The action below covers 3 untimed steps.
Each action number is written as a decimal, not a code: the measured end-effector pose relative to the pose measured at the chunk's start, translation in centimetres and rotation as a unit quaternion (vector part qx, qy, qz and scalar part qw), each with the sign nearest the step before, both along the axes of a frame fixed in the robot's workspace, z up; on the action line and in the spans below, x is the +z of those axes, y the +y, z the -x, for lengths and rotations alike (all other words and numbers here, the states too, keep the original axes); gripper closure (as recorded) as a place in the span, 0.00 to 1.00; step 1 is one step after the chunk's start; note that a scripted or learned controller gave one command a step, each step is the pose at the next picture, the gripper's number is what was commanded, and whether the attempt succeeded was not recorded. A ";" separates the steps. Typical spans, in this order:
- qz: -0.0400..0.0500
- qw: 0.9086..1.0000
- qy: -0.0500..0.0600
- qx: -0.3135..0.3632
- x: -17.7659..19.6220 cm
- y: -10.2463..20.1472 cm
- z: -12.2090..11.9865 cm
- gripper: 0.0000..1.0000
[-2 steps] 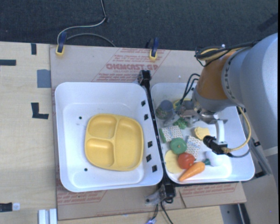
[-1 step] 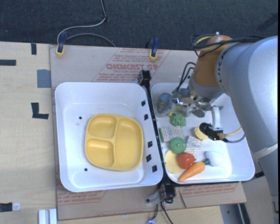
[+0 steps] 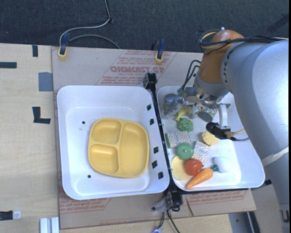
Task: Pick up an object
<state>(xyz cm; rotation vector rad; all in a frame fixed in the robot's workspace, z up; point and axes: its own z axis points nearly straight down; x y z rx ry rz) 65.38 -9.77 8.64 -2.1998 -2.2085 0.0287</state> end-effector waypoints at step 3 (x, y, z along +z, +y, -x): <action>-0.001 1.000 0.006 0.001 1.7 0.2 0.2 1.00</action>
